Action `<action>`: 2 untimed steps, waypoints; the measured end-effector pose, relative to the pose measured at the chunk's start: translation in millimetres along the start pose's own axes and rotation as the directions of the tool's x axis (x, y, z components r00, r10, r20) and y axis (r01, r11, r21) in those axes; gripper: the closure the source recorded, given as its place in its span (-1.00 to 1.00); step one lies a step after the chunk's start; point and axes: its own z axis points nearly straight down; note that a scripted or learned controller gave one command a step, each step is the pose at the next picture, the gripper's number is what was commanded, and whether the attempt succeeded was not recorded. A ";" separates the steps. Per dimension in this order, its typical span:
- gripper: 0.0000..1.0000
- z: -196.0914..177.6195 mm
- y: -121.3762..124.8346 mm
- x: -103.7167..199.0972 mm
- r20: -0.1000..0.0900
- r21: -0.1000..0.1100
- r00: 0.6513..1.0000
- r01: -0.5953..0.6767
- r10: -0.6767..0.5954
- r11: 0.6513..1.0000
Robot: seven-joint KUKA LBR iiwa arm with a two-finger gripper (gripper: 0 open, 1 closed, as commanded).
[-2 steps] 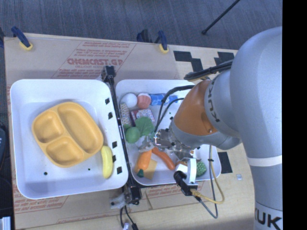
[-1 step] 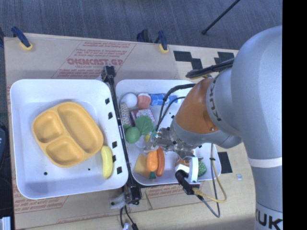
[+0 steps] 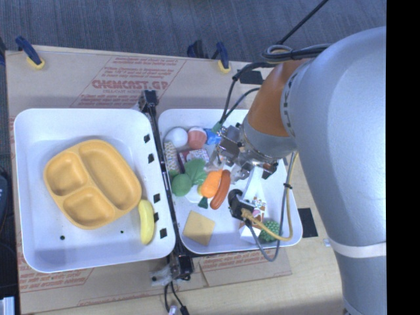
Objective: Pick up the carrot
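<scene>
— Fingers first: can you see what they're doing?

— No. The gripper (image 3: 235,166) sits under the orange-banded wrist, right of the frame's centre, and the wrist body and cables cover its tips. I cannot tell whether it is spread or closed. Nothing is visibly held in it.

— Where's the carrot?

— The carrot (image 3: 221,189) lies in the right bin (image 3: 197,115), just below and slightly left of the gripper. It is a long orange-red piece, tilted so its upper end points toward the tool. Whether the tool touches that upper end, I can't say.

— What's crowding it?

— A rounder orange piece (image 3: 209,182) presses against its left side, and a green toy (image 3: 182,181) sits further left. A yellow wedge (image 3: 198,227) lies lower in the frame, apart from it. The banana (image 3: 146,222) and the yellow divided plate (image 3: 92,182) are in the left bin (image 3: 26,176), well out of the way.

— So which step is this?

— My reading is the approach, or the very start of the grasp. The carrot rests on the bin floor, so the lift hasn't happened.

— And the next move?

— It needs to come down centred over the carrot's middle and close across its narrow width, not along its length. The side toward the round orange piece is tight, so one tip must slip between the two. Otherwise it could catch the neighbour instead.
</scene>
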 end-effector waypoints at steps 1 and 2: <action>-1.00 0.1 -0.1 -0.1 0.000 0.001 1.000 0.000 0.000 1.000; -1.00 93.7 3.5 -24.3 -0.008 -0.016 0.991 -0.136 0.136 0.991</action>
